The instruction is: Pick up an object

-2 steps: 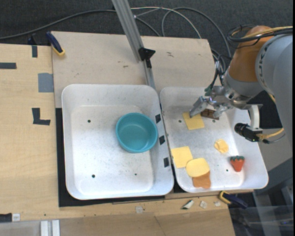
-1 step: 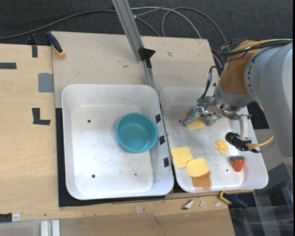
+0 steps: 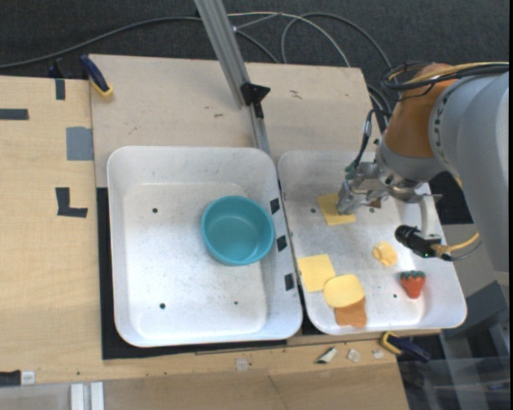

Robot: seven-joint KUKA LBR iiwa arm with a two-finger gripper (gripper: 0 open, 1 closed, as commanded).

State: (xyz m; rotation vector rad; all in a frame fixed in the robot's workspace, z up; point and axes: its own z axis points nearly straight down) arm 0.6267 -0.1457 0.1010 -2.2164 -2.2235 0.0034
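From my screen I see the gripper [image 3: 349, 202] down in the right bin [image 3: 308, 171], its tip touching the flat yellow piece [image 3: 336, 213] lying near the bin's far left part; I cannot tell how the fingers stand. Nearer in that bin lie a yellow square [image 3: 315, 272], a yellow-and-orange block [image 3: 346, 298], a small yellow lump [image 3: 385, 253] and a strawberry [image 3: 412, 284]. A teal bowl [image 3: 237, 230] sits in the left bin [image 3: 137, 229].

Gripper [image 3: 349, 202] over yellow slice [image 3: 335, 213]
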